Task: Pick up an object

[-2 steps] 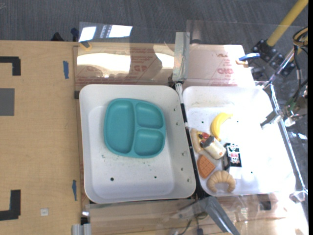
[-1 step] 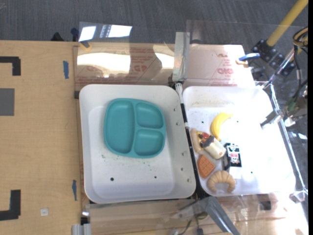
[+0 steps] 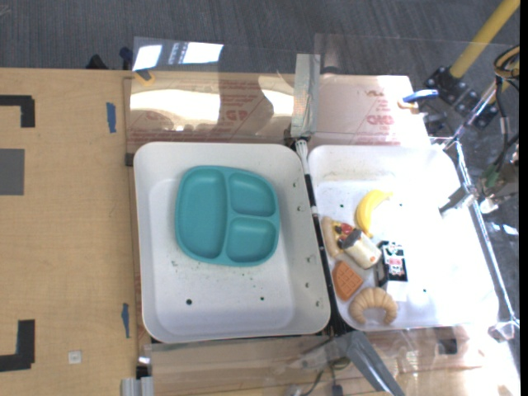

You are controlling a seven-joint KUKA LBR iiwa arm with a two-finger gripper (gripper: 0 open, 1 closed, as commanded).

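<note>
A teal divided plate (image 3: pixel 227 215) lies in the left white bin (image 3: pixel 153 246). Small food toys are bunched along the left side of the right white bin (image 3: pixel 450 254). A yellow banana (image 3: pixel 371 209) lies farthest back. Nearer are a small red and black piece (image 3: pixel 348 238) and a cream bread-like piece (image 3: pixel 361 253). A black and white packet (image 3: pixel 395 261) sits just right of them. An orange waffle-like square (image 3: pixel 347 281) and a tan croissant (image 3: pixel 374 305) lie near the front edge.
Brown cardboard (image 3: pixel 62 221) covers the bench left of the bins. Clear plastic panels (image 3: pixel 247 106) stand behind both bins. A yellow pole (image 3: pixel 487 31) and cables (image 3: pixel 474 114) sit at the upper right, past the right bin's rim.
</note>
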